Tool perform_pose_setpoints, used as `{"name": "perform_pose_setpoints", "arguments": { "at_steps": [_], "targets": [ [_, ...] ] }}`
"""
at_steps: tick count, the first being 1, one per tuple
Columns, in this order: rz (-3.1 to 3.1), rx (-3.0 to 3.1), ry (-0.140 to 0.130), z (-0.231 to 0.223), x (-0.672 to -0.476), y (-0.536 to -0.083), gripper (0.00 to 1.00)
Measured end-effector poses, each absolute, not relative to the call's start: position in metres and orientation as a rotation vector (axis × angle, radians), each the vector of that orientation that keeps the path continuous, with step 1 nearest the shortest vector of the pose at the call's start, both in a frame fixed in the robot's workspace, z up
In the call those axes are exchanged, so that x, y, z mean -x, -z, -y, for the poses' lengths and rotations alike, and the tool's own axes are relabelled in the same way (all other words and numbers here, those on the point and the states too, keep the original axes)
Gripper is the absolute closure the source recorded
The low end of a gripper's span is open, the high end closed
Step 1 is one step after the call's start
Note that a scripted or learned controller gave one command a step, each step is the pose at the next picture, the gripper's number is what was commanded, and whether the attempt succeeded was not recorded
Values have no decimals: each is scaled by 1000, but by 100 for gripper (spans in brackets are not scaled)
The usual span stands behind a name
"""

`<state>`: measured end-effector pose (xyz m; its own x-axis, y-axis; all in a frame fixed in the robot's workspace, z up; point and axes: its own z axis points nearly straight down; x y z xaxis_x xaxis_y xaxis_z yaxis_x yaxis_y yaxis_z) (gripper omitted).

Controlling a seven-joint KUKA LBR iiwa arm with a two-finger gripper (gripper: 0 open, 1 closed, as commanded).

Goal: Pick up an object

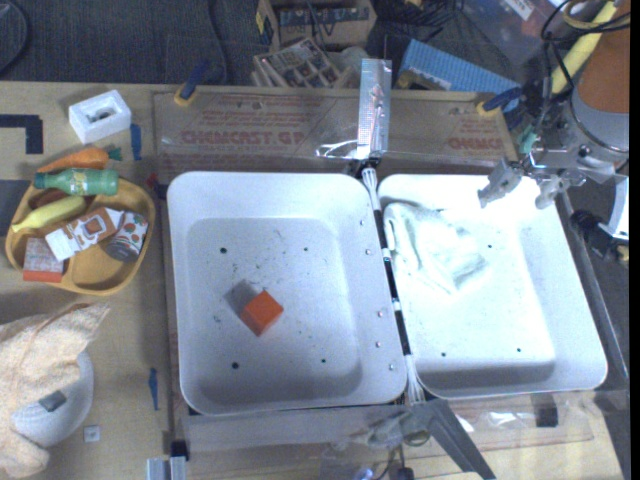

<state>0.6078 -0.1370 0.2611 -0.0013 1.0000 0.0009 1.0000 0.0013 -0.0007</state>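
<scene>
The fingers (pixel 497 184) are spread wide with nothing between them. The gripper (pixel 520 186) hangs high over the back corner of the right bin (pixel 520 358). A soft white cloth (pixel 440 253) lies in that bin, near the wall between the two bins. An orange block (pixel 263 311) sits in the left bin (pixel 200 208), well apart from the gripper. The cloth looks closest, so I would go for it. To do it well, move over its middle, go straight down, then squeeze a thick fold.

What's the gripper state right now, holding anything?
Gripper: open, nothing between its fingers, above the back edge of the right shallow white bin. The small orange block lies in the left shallow white bin.
</scene>
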Motion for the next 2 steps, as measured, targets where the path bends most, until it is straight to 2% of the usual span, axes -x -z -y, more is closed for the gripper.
{"name": "perform_pose_setpoints", "arguments": {
  "at_steps": [1,2],
  "targets": [
    [2191,2251,-1,84,-607,-185,0],
    [2270,2179,1,168,-605,-187,0]
  ]
}}
